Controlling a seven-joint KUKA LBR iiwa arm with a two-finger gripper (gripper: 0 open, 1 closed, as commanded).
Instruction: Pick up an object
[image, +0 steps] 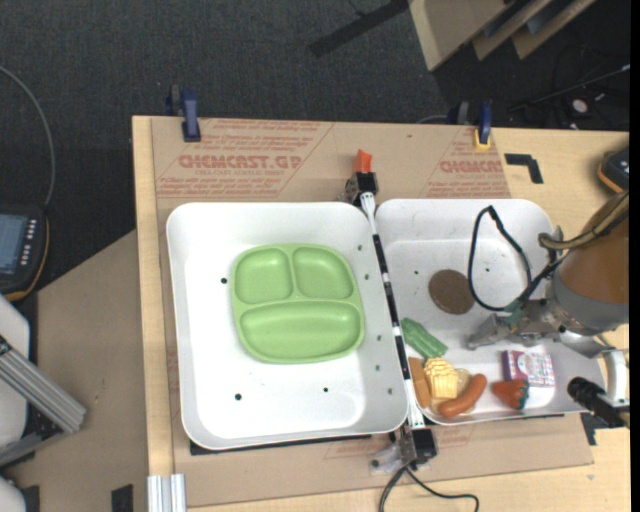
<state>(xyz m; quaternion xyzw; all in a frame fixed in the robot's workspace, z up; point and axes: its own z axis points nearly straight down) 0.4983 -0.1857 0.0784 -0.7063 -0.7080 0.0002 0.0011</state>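
Left bin (200, 330): holds a green divided plate (297, 302), three compartments, lying flat near the centre. Right bin (420, 225): holds, along its near edge from left to right, a green toy vegetable (423, 338), a yellow corn piece (441, 379), a sausage (463, 395) and a pink-and-white carton (530, 368) with a red item (509, 392) just beside it. Further back, a brown disc (451, 292), apart from the rest. At the right, gripper (510, 330) low over the bin, just above the carton; grip state cannot be told; nothing seen held.
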